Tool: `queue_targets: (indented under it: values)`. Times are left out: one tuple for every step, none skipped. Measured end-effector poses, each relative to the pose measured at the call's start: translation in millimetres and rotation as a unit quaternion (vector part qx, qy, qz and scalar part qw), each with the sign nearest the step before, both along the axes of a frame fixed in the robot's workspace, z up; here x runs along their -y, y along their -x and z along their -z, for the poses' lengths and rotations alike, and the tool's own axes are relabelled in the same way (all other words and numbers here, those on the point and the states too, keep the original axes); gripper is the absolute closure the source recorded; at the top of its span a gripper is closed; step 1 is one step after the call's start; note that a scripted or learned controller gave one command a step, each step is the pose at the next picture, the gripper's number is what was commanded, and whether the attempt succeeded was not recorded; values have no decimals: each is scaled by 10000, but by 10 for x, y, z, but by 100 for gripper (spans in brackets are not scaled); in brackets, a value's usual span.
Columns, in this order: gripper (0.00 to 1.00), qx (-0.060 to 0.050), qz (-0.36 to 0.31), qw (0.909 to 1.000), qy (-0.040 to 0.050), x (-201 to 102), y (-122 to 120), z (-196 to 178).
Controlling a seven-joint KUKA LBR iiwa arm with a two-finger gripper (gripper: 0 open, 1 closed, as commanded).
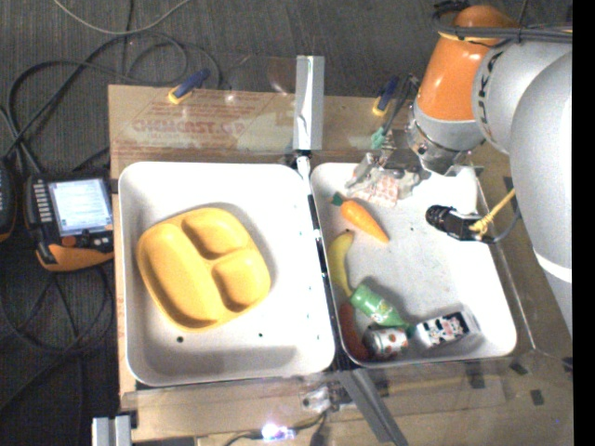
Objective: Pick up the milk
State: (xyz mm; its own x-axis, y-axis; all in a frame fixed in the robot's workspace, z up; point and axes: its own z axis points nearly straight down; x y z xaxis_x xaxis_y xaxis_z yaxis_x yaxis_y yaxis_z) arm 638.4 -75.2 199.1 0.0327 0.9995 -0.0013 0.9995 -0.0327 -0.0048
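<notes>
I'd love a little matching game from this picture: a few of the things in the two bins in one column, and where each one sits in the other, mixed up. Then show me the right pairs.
Things:
1. yellow tray
2. carrot
3. banana
4. green bottle

Places:
A. right bin, along its left wall
B. left bin
C. right bin, upper part, just below the tool
D. right bin, lower part, below the banana

Pairs: 1-B, 2-C, 3-A, 4-D
</notes>
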Motion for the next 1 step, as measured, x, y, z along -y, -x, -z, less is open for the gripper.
queue_targets:
  values:
    - [100,1,-1001,9950,9,974,-297,110]
